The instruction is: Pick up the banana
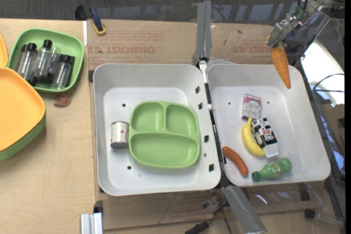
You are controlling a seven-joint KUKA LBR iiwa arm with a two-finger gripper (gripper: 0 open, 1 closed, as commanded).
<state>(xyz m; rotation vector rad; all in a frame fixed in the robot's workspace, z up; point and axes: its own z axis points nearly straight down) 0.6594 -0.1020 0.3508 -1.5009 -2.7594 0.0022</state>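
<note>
Camera view notes: tool (277, 41) up at top right over far edge of right bin (307, 118), looks clamped on carrot (281, 67), which hangs point down. Banana (250, 138) lying in right bin, untouched, small black-and-white carton (267, 132) right against it. Sausage (235, 160) and green bottle (272, 169) nearby toward front. Left bin (104, 118) has green divided plate (164, 135) plus small can (119, 134).
</note>
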